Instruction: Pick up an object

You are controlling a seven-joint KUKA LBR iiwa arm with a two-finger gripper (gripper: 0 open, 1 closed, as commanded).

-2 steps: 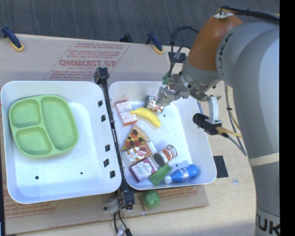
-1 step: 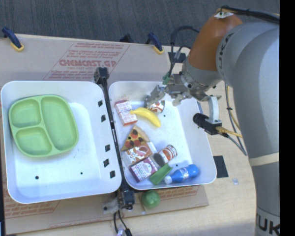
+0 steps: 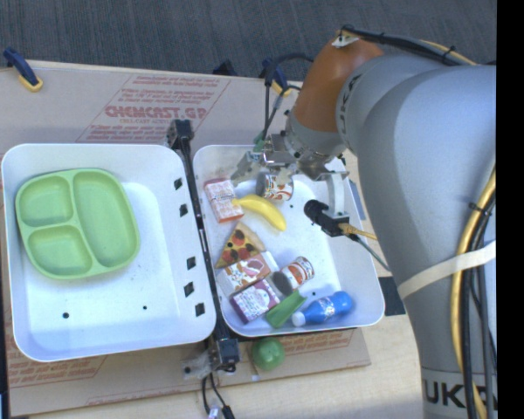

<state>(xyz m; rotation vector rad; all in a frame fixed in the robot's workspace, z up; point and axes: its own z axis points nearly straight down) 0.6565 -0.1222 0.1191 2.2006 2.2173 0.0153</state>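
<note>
At the near edge of the right bin (image 3: 367, 308) lie a blue and white bottle (image 3: 325, 308), a green block (image 3: 284, 308) and a dark red packet (image 3: 255, 299), with a small red can (image 3: 299, 271) just behind them; a green ball (image 3: 266, 353) sits outside the bin on the bench. Farther in come a pizza slice toy (image 3: 239, 244), then the banana (image 3: 264, 211) and a red and white packet (image 3: 221, 199). The gripper (image 3: 275, 175) hangs over the far part of this bin, and a small red and white can (image 3: 279, 188) is directly below it, perhaps between the fingers, though the wrist covers them (I cannot tell whether they are apart or closed). The banana lies just beside, toward the near left of the gripper, its long axis running from the left down to the right. The left bin (image 3: 113, 334) holds a green divided tray (image 3: 76, 223), well apart.
</note>
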